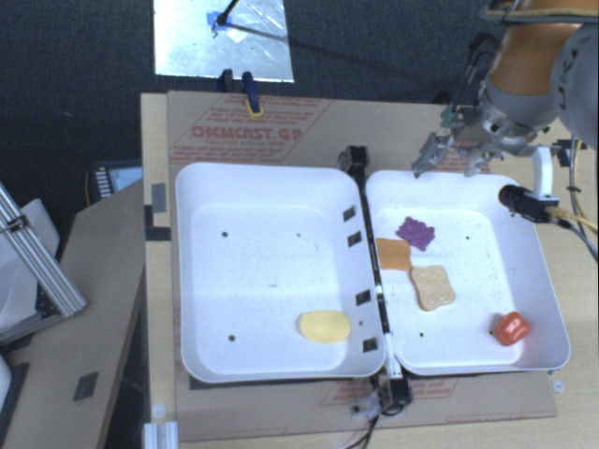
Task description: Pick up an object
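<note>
White bins: I see two shallow trays side by side on the table, the left bin (201, 195) and the right bin (538, 269), joined along a dark hinge strip in the middle.
Arm: my grey arm with its orange band reaches in from the right and sits above the far rim of the right bin.
End effector: the end effector (451, 162) hangs over the far edge of the right bin, fingers apart with nothing between them, as far as I can make out at this slant.
Candidates, right bin: a purple piece (416, 232) lies nearest the end effector; an orange slab (394, 254) is just beside it towards the hinge; a tan toast-shaped piece (432, 287) lies just nearer the camera than that; a small red object (510, 328) rests in the near right corner, well apart from the others.
Candidate, left bin: a yellow oval (325, 326) lies near the hinge at the front.
Progress: I judge the pick has not begun; every object rests on a bin floor and nothing is lifted.
Left to do: choose a target, descend over it, close on it and raise it clear.
Likely target: my guess is the purple piece, being closest.
Risk: the purple and orange pieces sit close together, so a descent there could nudge the neighbour.
</note>
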Robot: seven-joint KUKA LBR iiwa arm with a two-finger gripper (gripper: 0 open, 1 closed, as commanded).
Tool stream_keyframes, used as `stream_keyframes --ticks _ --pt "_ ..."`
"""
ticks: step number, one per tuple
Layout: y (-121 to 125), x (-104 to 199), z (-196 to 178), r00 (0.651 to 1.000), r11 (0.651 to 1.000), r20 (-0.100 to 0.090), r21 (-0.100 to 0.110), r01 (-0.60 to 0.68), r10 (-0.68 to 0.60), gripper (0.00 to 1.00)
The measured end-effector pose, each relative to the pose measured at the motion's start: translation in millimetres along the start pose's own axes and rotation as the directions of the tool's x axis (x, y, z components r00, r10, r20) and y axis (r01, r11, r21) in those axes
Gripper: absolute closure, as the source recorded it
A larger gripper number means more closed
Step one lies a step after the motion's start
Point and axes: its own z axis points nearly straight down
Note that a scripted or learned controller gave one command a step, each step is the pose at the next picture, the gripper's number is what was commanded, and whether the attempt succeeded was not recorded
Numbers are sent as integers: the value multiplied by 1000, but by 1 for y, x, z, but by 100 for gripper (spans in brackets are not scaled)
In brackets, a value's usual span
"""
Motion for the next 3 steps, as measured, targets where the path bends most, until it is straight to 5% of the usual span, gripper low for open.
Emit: stream_keyframes --ticks 1,2,3 --pt "-86 67 -65 1000 1000 -4 -1 7 -7 0" --pt "-82 63 -73 1000 1000 -1 -3 4 -4 100" --pt "-87 134 -180 1000 1000 -4 -12 10 -10 100"
